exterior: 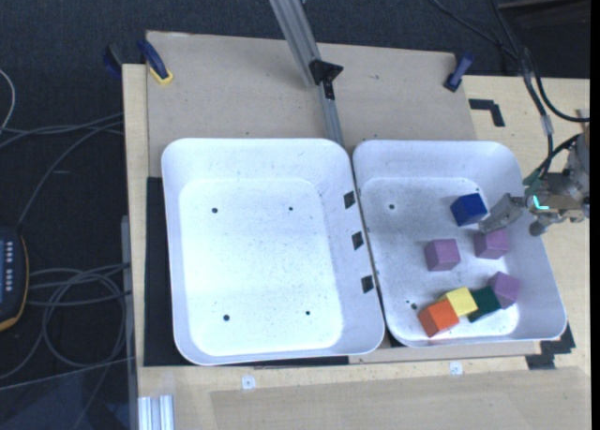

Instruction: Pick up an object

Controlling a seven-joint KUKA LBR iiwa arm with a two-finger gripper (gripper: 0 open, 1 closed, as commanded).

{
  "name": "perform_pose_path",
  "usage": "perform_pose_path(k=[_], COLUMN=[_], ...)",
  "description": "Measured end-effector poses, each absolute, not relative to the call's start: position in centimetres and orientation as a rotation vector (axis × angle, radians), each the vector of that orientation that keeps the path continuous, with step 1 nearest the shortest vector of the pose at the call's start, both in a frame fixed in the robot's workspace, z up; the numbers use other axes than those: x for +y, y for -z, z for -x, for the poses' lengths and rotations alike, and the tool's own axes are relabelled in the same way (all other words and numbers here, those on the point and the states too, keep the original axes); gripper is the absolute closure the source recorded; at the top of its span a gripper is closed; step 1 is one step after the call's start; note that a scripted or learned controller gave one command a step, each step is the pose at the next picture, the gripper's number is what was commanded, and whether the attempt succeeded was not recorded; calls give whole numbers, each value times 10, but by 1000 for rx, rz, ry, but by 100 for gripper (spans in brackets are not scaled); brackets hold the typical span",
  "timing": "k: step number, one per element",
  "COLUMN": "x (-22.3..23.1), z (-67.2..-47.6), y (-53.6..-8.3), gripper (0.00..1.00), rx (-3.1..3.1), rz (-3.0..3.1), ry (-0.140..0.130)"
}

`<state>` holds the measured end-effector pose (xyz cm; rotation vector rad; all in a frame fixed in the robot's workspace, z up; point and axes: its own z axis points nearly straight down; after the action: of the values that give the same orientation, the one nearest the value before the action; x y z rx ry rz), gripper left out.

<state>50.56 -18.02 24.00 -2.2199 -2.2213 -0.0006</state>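
My end effector (520, 215) sits at the right wall of the right bin (375, 168), its two grey fingers spread apart with nothing between them. The nearer fingertip hangs just over a purple cube (492, 243), though I cannot tell whether it touches.

Just above and left of that cube I see a blue cube (468, 208), near the same finger. A second purple cube (442, 253) lies to the left, close by but apart. Lower down, a third purple block (505, 288) sits near the bin's front right corner, touching a dark green block (486, 303). That green one begins a row running toward the front: a yellow block (461, 302) beside it, then an orange-red block (438, 318), each pressed against the next.

The left bin (178, 166) stands beside the right one, joined along the middle by small black clips (356, 240). Both rest on a tan board on the worktop (234, 72), held by blue clamps (155, 61) at the back corners. A grey metal pole (292, 21) slants in from the top. Loose cables (56, 147) trail on the dark floor to the left.
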Motion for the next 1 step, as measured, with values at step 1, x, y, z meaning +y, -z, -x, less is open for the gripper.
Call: perform_pose_path(k=[1], x=[-176], z=[-498], y=[-180], gripper=[0], rx=[-2217], rz=[2217], ry=[-4])
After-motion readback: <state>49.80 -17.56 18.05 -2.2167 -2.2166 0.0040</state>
